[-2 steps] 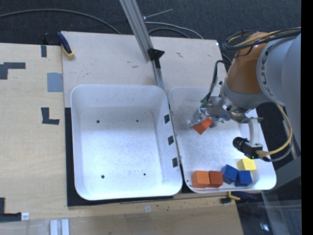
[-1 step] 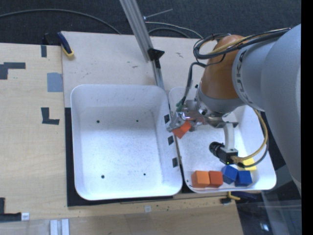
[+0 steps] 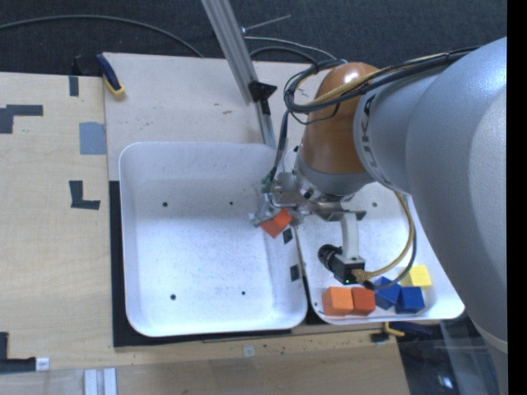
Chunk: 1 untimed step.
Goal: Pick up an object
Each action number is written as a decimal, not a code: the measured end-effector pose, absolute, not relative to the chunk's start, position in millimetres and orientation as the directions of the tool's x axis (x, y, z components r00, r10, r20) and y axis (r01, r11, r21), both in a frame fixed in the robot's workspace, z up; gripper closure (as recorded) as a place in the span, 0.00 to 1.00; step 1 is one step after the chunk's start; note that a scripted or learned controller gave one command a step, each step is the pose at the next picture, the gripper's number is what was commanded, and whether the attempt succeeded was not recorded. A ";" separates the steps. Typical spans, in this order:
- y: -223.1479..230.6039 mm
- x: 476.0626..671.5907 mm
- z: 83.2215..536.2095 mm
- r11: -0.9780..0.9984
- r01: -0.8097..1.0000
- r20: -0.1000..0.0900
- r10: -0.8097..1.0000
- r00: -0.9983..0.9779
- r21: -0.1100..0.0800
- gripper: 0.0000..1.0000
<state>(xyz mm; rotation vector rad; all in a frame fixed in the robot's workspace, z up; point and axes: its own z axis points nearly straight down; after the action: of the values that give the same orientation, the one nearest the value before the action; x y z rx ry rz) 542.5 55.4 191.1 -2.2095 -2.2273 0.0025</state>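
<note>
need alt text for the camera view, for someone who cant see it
A grey robot arm reaches in from the right, its gripper holding an orange block over the right edge of the left white bin. The right bin holds orange, blue and yellow blocks at its near end.

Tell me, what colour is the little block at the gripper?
Orange block, seen in the camera view.

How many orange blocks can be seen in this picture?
3. Two orange blocks lie side by side at the near edge of the right bin. One orange block is at the gripper. The arm may hide others.
</note>
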 end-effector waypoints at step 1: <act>20.3 592.5 191.4 0.000 1.000 -0.002 1.000 0.000 0.000 1.00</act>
<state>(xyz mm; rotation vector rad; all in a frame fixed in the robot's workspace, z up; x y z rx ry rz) 592.5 20.3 191.4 -2.2228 -2.2225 0.0017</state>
